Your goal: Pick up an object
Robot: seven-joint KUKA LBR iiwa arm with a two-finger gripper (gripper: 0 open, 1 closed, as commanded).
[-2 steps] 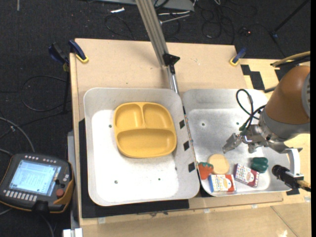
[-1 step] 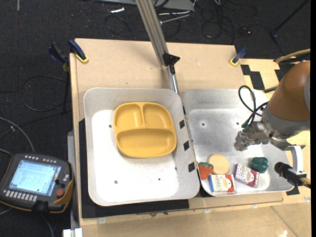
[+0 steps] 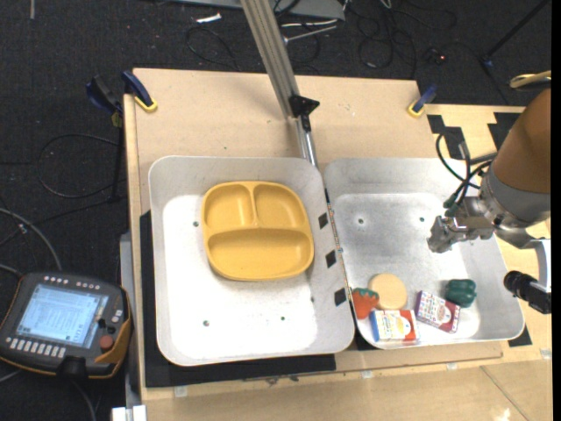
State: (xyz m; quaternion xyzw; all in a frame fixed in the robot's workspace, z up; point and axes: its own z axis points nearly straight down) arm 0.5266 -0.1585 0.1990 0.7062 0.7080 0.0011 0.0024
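tool [image 3: 441, 236]: over the right bin [image 3: 386, 209], above bare floor, nothing seen in it; open or closed, cannot tell.
objects: green piece [image 3: 460, 291], round tan piece [image 3: 388, 289], two small cartons [image 3: 393, 325] crowded at the bin's near edge.
left bin: yellow divided plate [image 3: 258, 231].
risk: a descent into the cluster may nudge neighbours or grab two.

A robotics lab: a plywood counter [image 3: 368, 103] clamped at its corners carries 2 white bins [image 3: 175, 235], loose cables [image 3: 351, 33] trail over dark carpet, and a teach pendant [image 3: 61, 323] lies alongside.
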